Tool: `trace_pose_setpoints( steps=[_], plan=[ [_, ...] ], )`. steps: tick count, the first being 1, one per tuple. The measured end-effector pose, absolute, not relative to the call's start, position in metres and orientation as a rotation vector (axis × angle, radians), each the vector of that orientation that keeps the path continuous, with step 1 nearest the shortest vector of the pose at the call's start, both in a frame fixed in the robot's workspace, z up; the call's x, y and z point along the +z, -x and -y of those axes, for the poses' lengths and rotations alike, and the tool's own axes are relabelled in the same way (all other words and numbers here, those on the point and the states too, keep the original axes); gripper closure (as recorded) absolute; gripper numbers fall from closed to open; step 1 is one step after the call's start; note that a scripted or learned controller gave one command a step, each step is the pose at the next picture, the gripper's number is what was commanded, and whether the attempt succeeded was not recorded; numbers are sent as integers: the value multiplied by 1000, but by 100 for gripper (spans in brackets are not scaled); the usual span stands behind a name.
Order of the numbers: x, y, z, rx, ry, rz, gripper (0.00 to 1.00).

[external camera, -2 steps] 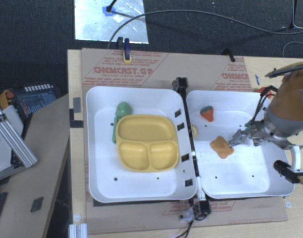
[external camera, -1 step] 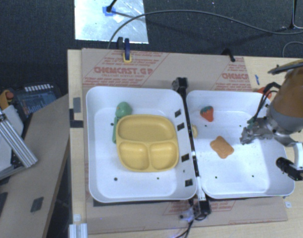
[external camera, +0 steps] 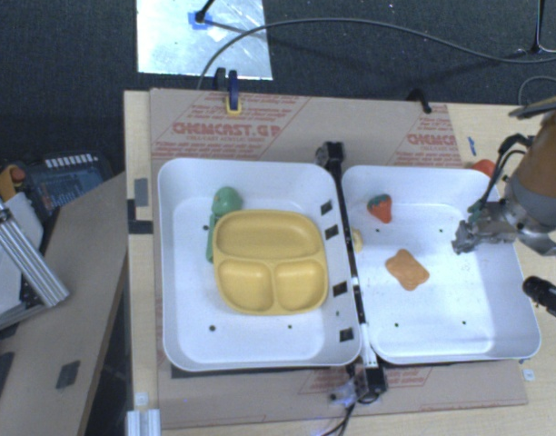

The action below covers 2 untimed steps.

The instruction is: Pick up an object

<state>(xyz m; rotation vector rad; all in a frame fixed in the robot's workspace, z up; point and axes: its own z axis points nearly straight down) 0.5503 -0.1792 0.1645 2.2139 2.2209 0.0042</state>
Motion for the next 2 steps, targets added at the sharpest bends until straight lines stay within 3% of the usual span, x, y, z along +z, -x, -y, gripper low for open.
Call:
trace_pose_setpoints(
  steps=[1, 2],
  plan=[
    [214, -552, 180, 5, -2212, -2221, 100],
    [225, -551, 120, 4, -2210, -2231, 100]
  ],
)
